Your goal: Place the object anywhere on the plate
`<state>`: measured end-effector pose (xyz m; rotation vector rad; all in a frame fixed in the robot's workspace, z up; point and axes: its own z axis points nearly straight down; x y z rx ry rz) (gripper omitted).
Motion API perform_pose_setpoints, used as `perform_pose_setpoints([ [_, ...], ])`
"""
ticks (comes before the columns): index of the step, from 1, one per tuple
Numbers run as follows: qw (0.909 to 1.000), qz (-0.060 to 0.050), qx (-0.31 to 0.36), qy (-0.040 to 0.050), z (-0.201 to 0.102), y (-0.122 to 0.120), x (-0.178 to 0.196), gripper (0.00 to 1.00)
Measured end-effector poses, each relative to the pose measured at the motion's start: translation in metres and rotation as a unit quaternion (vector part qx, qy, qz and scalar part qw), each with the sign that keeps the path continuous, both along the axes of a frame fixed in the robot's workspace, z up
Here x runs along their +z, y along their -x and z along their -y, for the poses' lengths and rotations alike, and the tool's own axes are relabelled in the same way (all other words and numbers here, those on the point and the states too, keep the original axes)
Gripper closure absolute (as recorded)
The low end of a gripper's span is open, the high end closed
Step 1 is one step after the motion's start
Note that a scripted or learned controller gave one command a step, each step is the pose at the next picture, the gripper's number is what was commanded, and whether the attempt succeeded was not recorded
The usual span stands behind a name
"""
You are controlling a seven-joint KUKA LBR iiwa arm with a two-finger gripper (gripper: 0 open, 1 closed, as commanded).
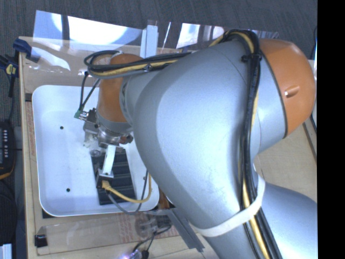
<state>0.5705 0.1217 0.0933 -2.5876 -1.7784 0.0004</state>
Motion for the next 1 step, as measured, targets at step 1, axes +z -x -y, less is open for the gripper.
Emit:
perform_pose_setpoints([
  [1,1.0,0.002,0.0,-0.0003,-0.0004,-0.001,0.0007,0.0],
])
